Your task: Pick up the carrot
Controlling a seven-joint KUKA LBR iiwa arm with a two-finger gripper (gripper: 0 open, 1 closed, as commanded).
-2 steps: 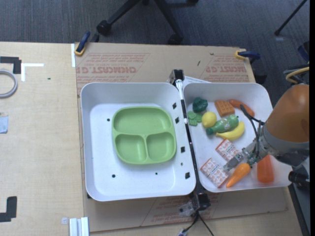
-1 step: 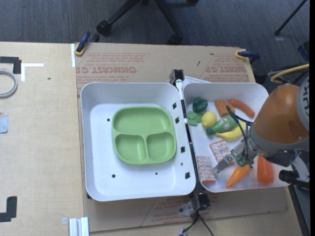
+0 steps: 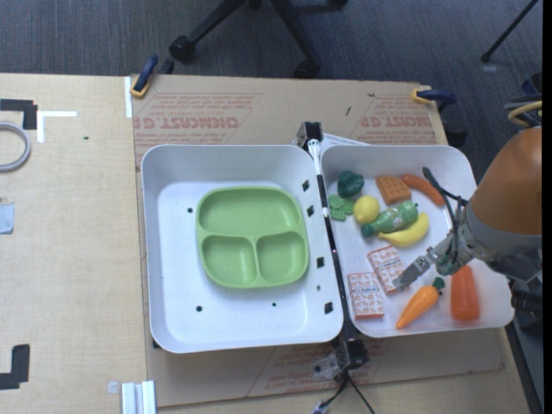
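The pincer (image 3: 420, 268) hovers just above the carrot (image 3: 417, 306) in the right bin (image 3: 492, 322), grip state unclear

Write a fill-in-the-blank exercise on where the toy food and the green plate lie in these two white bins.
1. The green three-compartment plastic plate lies in the ___ bin of the view.
2. The orange toy carrot with a green top lies in the ___ bin.
3. The yellow toy lemon lies next to a dark ___ toy broccoli.
4. The two-finger gripper hangs just above the ___.

Missing words: left; right; green; carrot
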